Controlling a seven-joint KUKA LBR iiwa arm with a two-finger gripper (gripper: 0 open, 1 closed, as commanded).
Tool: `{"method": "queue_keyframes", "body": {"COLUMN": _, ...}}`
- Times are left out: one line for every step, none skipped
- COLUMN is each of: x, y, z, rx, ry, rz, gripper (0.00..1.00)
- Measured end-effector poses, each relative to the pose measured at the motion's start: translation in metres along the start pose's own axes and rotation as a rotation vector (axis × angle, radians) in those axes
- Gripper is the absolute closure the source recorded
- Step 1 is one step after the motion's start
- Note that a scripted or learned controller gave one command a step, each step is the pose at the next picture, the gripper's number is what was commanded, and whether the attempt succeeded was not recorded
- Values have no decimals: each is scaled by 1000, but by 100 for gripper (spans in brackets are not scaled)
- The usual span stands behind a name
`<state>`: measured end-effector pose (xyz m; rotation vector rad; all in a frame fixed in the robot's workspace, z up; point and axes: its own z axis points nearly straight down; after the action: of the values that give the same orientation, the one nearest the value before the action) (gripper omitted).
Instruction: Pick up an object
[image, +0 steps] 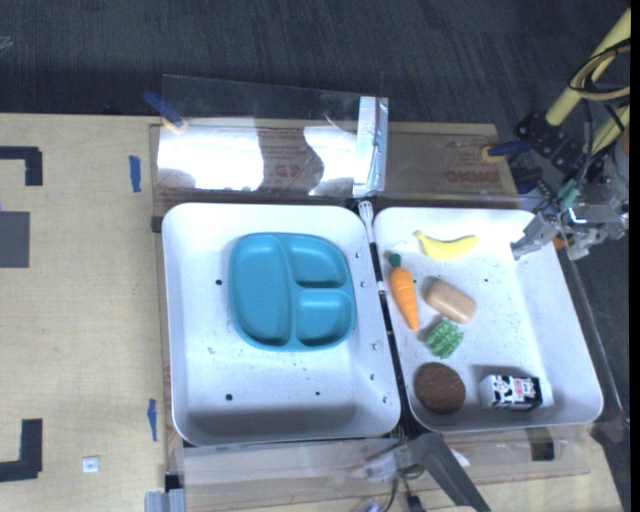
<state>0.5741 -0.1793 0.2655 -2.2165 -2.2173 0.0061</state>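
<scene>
The right bin (560, 330) holds several toy foods. A yellow banana (446, 244) lies near its far edge, and an orange carrot (404, 296) lies along its left wall. Beside the carrot are a tan bread roll (450, 300) and a small green vegetable (443, 338). A brown round cookie (439, 387) and a black-and-white milk carton (514, 390) sit near the front. My gripper (553, 243) hovers over the bin's far right corner, right of the banana. It is open with nothing between its fingers.
The left bin (190, 300) holds a blue divided plate (293, 289). A clear plastic sheet (270, 150) stands behind the left bin. Yellow and black cables (590, 75) hang at the upper right by the arm.
</scene>
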Motion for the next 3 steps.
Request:
{"method": "queue_keyframes", "body": {"x": 59, "y": 54, "z": 102, "rx": 11, "ry": 3, "rz": 69, "gripper": 0}}
{"method": "queue_keyframes", "body": {"x": 48, "y": -25, "z": 180, "rx": -8, "ry": -1, "rz": 59, "gripper": 0}}
{"method": "queue_keyframes", "body": {"x": 62, "y": 38, "z": 179, "rx": -12, "ry": -4, "rz": -86, "gripper": 0}}
